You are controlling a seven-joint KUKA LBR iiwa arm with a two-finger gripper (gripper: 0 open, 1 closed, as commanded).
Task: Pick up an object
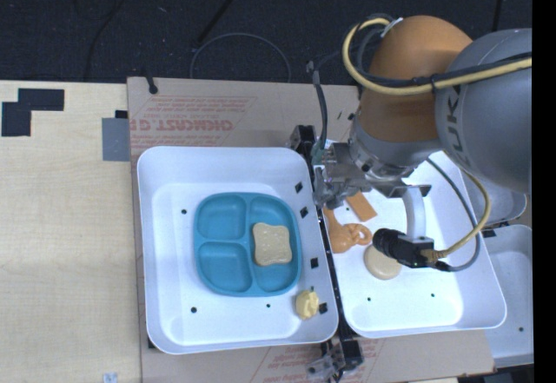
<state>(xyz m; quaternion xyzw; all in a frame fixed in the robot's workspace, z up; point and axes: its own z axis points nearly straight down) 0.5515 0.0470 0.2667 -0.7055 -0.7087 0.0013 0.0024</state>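
Observation:
My gripper [334,188] hangs low over the left edge of the right bin [434,312], close to the divider between the bins. Just below and right of it lie an orange pretzel-shaped piece [348,237] and a flat orange strip [362,206]. A beige round piece [379,264] rests a little further right, partly covered by the robot's own hardware. The arm's grey and orange body hides the far part of this bin.
The left bin [165,199] bears a blue divided plate [219,242] with a slice of toast [272,244] on its right side. A small yellow lump [307,303] sits in that bin's near right corner. Cardboard lies under both bins.

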